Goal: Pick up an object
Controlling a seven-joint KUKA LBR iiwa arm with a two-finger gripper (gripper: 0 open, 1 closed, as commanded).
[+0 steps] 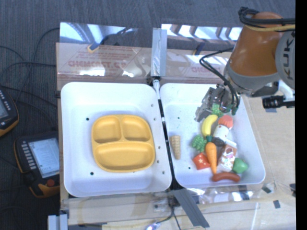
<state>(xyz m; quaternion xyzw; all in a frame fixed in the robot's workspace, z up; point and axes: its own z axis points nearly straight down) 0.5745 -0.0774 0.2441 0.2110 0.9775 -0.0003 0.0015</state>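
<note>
My gripper [211, 108] hangs low over the right bin [182, 176], at the top of a pile of toy food. Right below its fingers lies a yellow banana [209, 125], with a bit of green [217, 110] beside them. Further down the pile are a broccoli piece [198, 142], an orange carrot [211, 153], a red piece [201, 161], a white and red item [223, 127], a sausage [226, 177] and a green piece [240, 166]. An ice-cream cone [176, 146] lies apart near the bin's left wall. Nothing visibly sits between the fingers.
The left bin [76, 176] bears a yellow divided plate [123, 142]. A clear plastic barrier [158, 56] runs behind both bins. Handheld devices and cables [33, 152] lie on the floor to the left. The arm's orange band [256, 44] looms above the right bin's far corner.
</note>
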